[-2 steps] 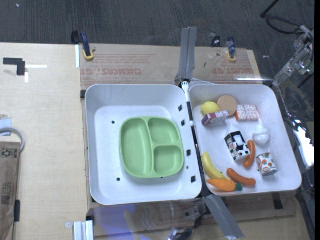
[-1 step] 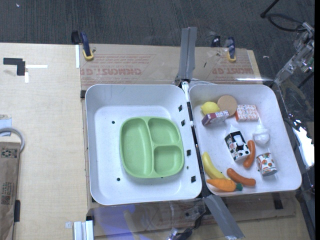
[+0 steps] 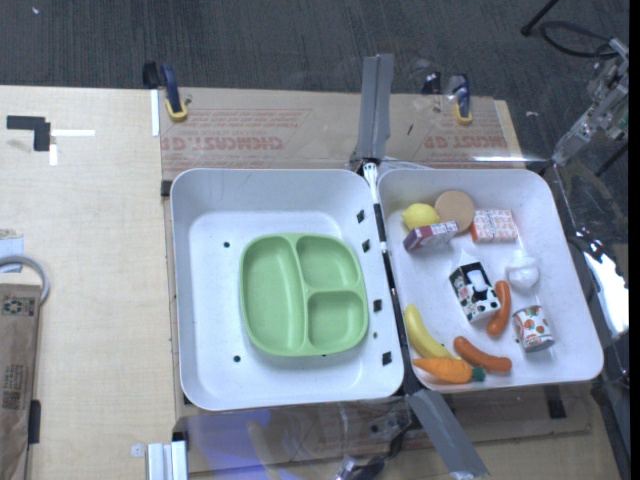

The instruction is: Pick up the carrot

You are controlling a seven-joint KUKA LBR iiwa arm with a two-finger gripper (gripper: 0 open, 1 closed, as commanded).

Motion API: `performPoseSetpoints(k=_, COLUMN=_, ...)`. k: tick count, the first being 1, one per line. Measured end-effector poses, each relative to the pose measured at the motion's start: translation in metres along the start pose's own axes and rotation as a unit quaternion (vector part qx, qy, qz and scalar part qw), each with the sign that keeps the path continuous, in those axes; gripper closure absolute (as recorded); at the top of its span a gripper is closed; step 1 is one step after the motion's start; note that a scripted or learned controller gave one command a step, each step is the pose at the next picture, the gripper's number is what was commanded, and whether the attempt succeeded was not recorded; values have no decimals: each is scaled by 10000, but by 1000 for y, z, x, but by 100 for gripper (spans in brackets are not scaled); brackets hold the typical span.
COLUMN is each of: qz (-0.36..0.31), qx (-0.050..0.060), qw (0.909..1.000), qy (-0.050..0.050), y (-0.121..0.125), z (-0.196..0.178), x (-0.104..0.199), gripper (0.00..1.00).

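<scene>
Camera view has the carrot (image 3: 443, 369) lying at the near edge of the right bin (image 3: 570, 278), touching a banana (image 3: 424, 333). Whether the gripper (image 3: 607, 96) is open, I cannot tell.

Carrot (image 3: 443, 369): your approach from above lay open; banana (image 3: 424, 333) and sausage (image 3: 482, 355) crowded it, bin wall (image 3: 420, 387) alongside.
</scene>
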State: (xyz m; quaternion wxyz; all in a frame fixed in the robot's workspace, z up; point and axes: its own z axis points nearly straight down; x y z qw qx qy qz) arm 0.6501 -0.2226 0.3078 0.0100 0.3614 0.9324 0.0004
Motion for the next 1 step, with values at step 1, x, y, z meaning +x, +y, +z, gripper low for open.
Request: performPoseSetpoints(k=1, qz=-1837, qx=17, qw=9829, qy=86, y=-13, z=64, x=16, gripper=100)
